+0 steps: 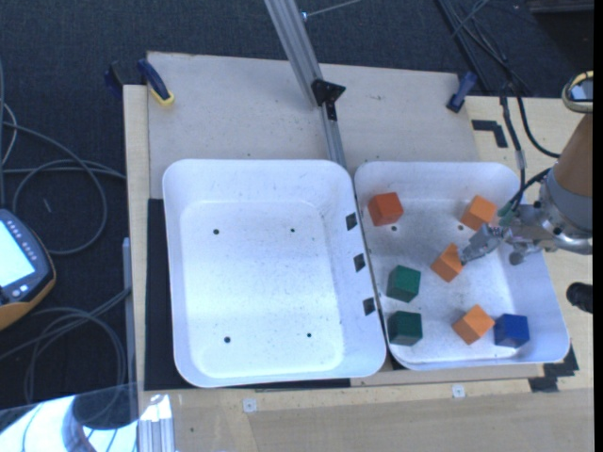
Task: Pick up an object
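The right bin holds several cubes. Orange cubes lie at the upper left, the upper right, the middle and the lower right. Two green cubes sit near the bin's left side, and a blue cube rests in the lower right corner. My gripper reaches in from the right and hangs low over the bin. Its tip is just up and right of the middle orange cube, very close to it. I see nothing held in it.
The left bin stands beside the right one. A metal bar slants down from the top to the gap between the bins. Cables and a device lie left of the bench.
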You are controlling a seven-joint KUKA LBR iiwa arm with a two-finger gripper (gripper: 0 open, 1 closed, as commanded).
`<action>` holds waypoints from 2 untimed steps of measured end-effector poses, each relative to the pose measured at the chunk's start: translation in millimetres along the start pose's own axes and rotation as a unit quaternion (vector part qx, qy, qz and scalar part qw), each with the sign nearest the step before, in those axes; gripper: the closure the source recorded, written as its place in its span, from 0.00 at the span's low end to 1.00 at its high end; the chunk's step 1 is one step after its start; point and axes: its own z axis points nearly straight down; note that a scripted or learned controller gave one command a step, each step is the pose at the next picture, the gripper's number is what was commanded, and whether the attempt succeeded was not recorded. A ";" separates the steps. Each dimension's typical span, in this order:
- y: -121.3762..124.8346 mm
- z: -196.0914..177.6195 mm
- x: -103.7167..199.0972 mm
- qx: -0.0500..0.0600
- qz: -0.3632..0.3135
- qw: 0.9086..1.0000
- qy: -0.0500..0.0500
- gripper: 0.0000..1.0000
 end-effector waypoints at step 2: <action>39.8 87.3 0.0 -0.005 -0.004 1.000 -0.001 0.00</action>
